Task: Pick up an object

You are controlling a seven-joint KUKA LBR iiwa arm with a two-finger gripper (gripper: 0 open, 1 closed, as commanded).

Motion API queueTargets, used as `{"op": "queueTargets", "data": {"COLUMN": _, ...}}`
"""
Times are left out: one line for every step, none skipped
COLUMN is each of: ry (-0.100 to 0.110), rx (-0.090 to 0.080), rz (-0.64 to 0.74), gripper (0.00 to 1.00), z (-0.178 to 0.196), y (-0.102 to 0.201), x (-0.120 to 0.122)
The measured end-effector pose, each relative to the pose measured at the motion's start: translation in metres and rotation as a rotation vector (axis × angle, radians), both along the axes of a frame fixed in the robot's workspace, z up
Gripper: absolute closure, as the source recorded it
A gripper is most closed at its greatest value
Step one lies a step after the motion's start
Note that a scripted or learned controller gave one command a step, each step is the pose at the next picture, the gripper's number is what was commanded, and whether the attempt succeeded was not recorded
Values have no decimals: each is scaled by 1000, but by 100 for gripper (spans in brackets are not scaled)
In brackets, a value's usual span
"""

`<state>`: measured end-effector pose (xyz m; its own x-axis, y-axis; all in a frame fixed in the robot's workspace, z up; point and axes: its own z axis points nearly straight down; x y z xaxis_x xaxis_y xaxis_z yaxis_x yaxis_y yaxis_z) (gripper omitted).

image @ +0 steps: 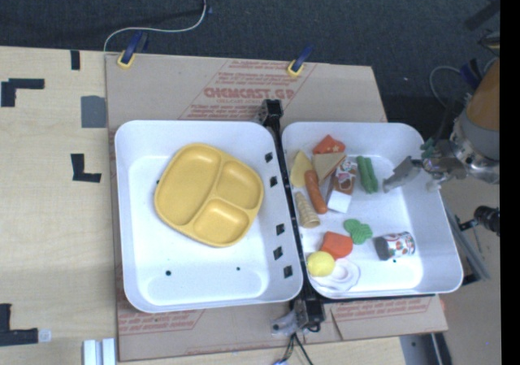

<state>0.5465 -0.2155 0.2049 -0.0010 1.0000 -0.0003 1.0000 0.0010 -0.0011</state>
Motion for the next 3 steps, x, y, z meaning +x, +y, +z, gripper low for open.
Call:
{"op": "queueTargets", "data": {"ry": -4, "rx": -3, "rz": 3, "gripper": 0, "z": -126, "y": 0, "x": 39}}
{"op": "queueTargets", "data": {"ry": -6, "rx": -3, "rz": 7, "gripper": 0, "z": -119, "y": 62, "x": 104}}
{"op": "queueTargets", "data": {"ry": -3, "rx": 0, "rz": 2, "gripper": 0, "z": -120, "y": 65, "x": 123}}
